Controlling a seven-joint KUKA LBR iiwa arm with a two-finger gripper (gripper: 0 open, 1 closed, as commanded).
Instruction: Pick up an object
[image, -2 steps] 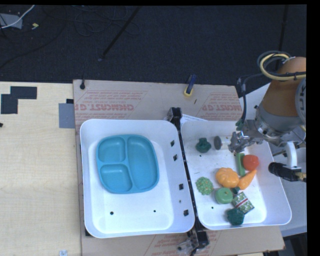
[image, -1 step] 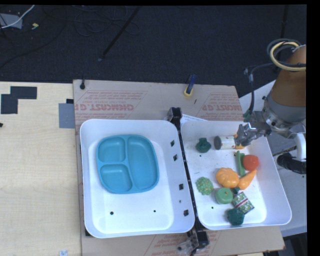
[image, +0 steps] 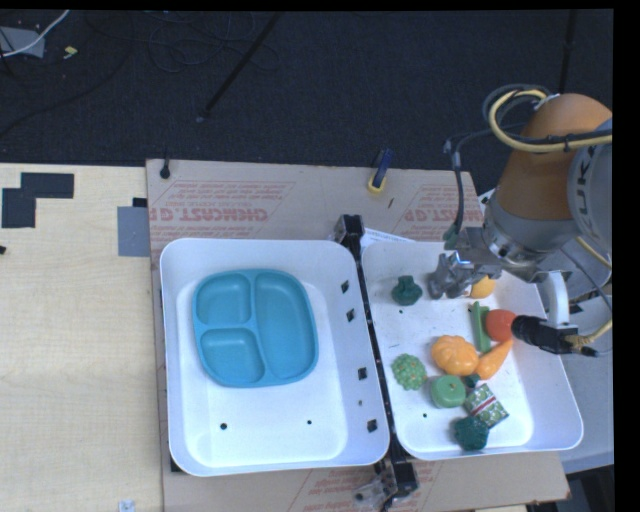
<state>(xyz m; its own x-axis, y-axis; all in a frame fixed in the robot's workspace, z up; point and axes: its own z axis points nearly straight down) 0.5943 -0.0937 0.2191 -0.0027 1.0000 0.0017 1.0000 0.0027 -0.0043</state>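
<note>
Hidden: the arm (image: 545, 190) covers the right bin's (image: 400, 420) far right corner
Gripper (image: 450, 277): low over the right bin's far side; whether it is parted or clenched, I cannot tell; nothing visibly gripped
Yellow piece (image: 483, 288): just beside the gripper, partly covered
Other toys: dark green piece (image: 406, 291) near the gripper; orange fruit (image: 455, 355) nearer the front
Left bin (image: 190, 440): holds a blue divided tray (image: 253, 327)

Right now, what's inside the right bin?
The right bin holds small toy foods: a dark green piece, a light green cluster, an orange-yellow piece, a carrot, a green disc and more. The gripper covers part of the floor near a yellow piece.
</note>
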